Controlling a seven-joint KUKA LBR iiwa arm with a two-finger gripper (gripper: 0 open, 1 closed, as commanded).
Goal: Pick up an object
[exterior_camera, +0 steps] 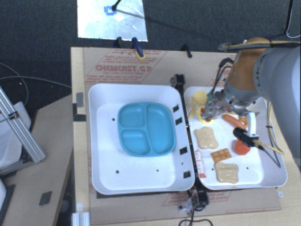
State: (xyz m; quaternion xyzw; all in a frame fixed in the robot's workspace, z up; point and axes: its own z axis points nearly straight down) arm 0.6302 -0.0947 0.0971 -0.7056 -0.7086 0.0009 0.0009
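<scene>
I am watching the yellow toy piece (200, 98) sitting at the far-left corner of the right bin (275, 173), with the gripper (210, 111) hovering just beside it; toast slices (205, 137), a cracker (221, 155) and a carrot (235, 121) are lying nearby. Nothing is looking lifted yet, so I am judging the grasp itself as outstanding. The left bin (101, 126) is holding a blue divided plate (145, 129).

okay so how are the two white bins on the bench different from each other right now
The left bin holds one thing, a blue divided plate; the right bin holds several small toy foods, among them bread slices and a waffle. The arm's gripper is down inside the right bin near its back left corner, while nothing reaches into the left bin. Both are shallow, white, round-cornered, and sit side by side.
</scene>
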